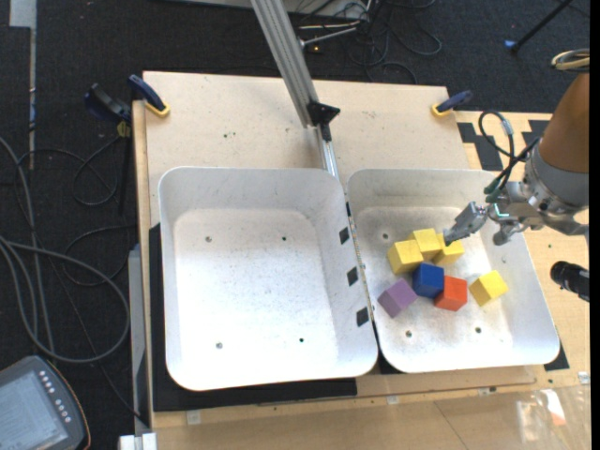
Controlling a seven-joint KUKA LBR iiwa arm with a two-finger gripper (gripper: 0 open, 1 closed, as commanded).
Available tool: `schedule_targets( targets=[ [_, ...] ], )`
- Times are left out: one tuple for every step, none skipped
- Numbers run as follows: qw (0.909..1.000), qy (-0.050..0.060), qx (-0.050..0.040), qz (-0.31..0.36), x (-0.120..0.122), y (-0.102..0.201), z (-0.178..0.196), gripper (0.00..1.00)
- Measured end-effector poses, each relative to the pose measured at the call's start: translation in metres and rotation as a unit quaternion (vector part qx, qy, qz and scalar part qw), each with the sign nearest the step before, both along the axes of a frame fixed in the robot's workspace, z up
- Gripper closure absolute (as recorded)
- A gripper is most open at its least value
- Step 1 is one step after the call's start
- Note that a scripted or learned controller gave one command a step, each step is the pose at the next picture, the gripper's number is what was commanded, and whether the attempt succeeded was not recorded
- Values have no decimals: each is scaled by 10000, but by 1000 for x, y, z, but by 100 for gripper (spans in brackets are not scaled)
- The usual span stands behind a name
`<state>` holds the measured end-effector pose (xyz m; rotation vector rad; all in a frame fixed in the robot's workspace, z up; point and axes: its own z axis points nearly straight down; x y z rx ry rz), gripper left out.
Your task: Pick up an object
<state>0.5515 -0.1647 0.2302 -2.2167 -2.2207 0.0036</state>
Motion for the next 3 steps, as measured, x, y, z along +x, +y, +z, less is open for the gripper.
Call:
schedule_targets(
  targets=[
    [10000, -18, -6, -5, 1, 0, 2, 0],
    [10000, 5, -1, -4, 3, 10, -51, 0],
    [10000, 5, -1, -15, 3, 8, -114, 0]
  ],
)
